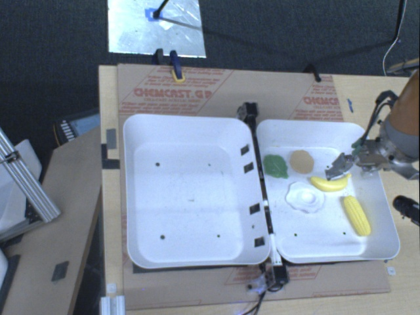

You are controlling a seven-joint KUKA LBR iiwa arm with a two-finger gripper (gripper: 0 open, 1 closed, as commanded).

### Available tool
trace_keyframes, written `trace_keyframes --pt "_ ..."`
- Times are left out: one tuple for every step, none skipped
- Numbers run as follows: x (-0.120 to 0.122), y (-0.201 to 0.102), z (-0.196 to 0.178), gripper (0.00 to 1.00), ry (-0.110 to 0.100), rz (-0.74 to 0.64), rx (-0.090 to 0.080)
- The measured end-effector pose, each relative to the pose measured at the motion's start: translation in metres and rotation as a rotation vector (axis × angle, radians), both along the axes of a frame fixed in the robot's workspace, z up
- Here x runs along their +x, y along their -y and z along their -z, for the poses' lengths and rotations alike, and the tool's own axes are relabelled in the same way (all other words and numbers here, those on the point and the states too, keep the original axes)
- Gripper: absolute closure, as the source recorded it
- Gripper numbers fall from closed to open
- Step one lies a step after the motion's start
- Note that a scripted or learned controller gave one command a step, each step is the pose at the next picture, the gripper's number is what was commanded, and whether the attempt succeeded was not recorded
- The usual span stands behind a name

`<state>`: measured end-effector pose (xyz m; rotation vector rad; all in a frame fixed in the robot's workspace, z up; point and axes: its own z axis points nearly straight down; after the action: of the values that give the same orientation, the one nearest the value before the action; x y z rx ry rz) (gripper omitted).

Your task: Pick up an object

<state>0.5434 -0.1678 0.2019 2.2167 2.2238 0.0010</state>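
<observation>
The banana (330,184) lies in the right bin (384,205), a little past the middle toward that bin's right wall, curved and flat on the white floor. The gripper (339,168) hangs right over its upper end, the dark metal tips so close to the yellow skin that they seem to touch it. From here the fingers blur into one grey shape, and I cannot tell whether they stand apart or together, nor whether the banana is between them.

Just beside the banana, toward the bin's near edge, sits a fried egg (305,197), white with a pale centre, close to the banana's left tip. Nearer the near right corner lies a corn cob (356,215), yellow and ribbed, angled along the right wall and apart from the banana. Toward the far side of the bin a round tan cookie (302,161) rests next to a green leafy piece (275,167), which sits close to the bin's left wall.

The arm (403,126) comes in over the right wall of that bin, grey with cables looping above the wrist. The left bin (141,143) sits beside it, the two joined by a dark clip strip between their walls. Both rest on a brown cardboard sheet (197,87) printed in red, laid on the bench (108,97).
</observation>
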Motion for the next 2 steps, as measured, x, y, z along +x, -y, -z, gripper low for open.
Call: trace_keyframes --pt "0.042 -0.103 0.018 0.00 0.002 -0.011 0.003" --pt "0.040 -0.096 0.007 1.00 0.002 -0.002 0.001"
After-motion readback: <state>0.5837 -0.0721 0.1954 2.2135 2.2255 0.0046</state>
